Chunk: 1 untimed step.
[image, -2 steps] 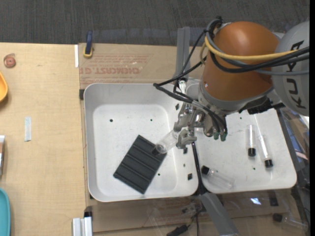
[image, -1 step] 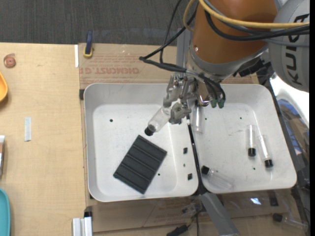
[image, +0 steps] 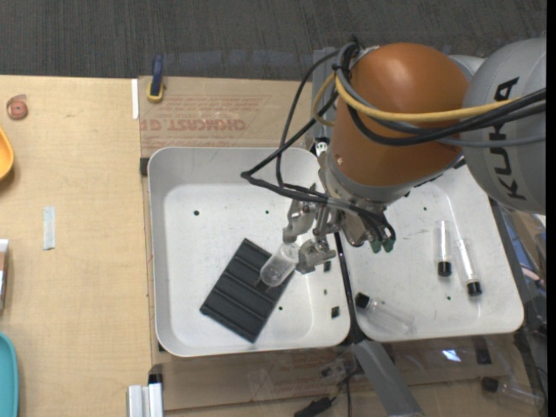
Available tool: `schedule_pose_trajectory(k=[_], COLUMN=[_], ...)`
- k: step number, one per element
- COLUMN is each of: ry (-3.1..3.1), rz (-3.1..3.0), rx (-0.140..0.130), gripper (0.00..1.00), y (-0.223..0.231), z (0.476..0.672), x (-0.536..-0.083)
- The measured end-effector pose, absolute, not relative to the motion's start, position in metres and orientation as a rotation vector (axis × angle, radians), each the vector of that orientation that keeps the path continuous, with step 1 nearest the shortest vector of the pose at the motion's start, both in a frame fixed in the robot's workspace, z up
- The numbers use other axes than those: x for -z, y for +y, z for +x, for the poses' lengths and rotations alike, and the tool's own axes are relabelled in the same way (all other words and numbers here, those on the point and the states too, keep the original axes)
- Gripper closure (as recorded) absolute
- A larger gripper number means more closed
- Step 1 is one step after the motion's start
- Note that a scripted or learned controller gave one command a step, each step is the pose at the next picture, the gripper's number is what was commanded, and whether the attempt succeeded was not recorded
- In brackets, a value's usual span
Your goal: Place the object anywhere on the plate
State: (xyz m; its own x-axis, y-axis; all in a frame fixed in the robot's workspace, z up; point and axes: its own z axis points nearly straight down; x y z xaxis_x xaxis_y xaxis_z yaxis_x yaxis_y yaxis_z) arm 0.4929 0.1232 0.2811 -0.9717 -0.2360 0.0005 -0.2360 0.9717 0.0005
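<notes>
Clear tube (image: pixel 276 269) sits at the upper right corner of the black plate (image: pixel 236 295), its round open end over the plate's edge, its other end right against the metal tip of the gripper (image: pixel 301 248). Whether it rests on the plate or hangs just above it cannot be told from this slanted view.

Gripper: low in the left bin (image: pixel 162 233), near that bin's right wall. Open or closed on the tube — cannot tell, the wrist and cables block the view. Orange band (image: pixel 400 111) of the arm looms over the divide between the two bins.

Black plate: ribbed, rectangular, lying flat and set at a diagonal on the left bin's floor, lower middle. A few small black specks (image: pixel 334 313) are scattered on the white floor nearby.

Right bin (image: pixel 499 320): two thin tubes with black ends (image: pixel 443 252) lie nearly side by side toward its right half — close, apart from each other. One more clear tube (image: pixel 382 314) lies at the bin's lower left corner, just beside the divide.

Behind the bins is a cardboard sheet (image: pixel 217 111) with a blue and yellow clamp (image: pixel 156 81) at its left corner. Wooden bench (image: pixel 69 233) runs to the left.
</notes>
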Motion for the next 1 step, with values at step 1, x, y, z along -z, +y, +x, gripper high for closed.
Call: schedule_pose_trajectory(k=[1], ry=[-3.115], rz=[0.400], rx=[0.001], gripper=[1.00], y=[0.0747], z=[0.5027], x=[-0.2325])
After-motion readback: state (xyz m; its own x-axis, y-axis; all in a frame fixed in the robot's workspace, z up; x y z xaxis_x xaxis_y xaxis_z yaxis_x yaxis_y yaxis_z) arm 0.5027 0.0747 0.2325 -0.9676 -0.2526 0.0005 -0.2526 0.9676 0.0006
